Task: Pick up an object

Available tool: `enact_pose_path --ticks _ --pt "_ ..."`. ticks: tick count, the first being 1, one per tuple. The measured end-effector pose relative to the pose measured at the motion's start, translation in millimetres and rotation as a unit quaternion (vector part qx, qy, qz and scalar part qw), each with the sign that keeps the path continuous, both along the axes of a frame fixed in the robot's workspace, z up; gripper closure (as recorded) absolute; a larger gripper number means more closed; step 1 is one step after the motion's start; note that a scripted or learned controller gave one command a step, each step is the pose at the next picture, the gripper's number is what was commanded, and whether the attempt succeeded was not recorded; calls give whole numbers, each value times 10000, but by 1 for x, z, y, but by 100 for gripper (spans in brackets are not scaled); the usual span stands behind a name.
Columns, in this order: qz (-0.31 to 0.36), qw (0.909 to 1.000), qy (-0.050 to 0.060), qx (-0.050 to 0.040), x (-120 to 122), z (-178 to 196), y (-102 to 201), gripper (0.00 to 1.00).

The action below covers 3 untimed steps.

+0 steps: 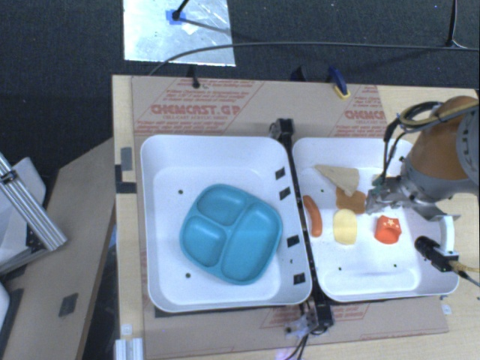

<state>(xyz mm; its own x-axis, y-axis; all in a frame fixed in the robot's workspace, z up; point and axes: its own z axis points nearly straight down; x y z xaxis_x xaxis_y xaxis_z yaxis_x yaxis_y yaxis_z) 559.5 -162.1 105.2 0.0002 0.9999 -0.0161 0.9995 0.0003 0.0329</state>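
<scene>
You can read the red word "CHEMCAST" printed twice on the brown cardboard sheet point(225, 107) under the bins. In the left white bin point(161, 193) lies a blue plastic tray with three sections point(231, 233). In the right white bin point(367, 280) you see, from left, an orange sausage-shaped toy point(313, 215), a pale yellow rounded block point(345, 226), a tan wedge point(339, 175), a brown piece point(351, 199) and a red-orange toy point(387, 229). The gripper point(381, 194) sits just above the red-orange toy, beside the brown piece; I cannot tell its opening or whether it holds anything.
</scene>
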Motion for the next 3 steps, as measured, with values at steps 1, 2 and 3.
enact_pose_path --ticks 1,2,3 --pt "20 9999 139 72 4 44 -3 100" --pt "28 9999 132 73 2 93 5 100" --pt "30 9999 132 71 5 137 3 100"
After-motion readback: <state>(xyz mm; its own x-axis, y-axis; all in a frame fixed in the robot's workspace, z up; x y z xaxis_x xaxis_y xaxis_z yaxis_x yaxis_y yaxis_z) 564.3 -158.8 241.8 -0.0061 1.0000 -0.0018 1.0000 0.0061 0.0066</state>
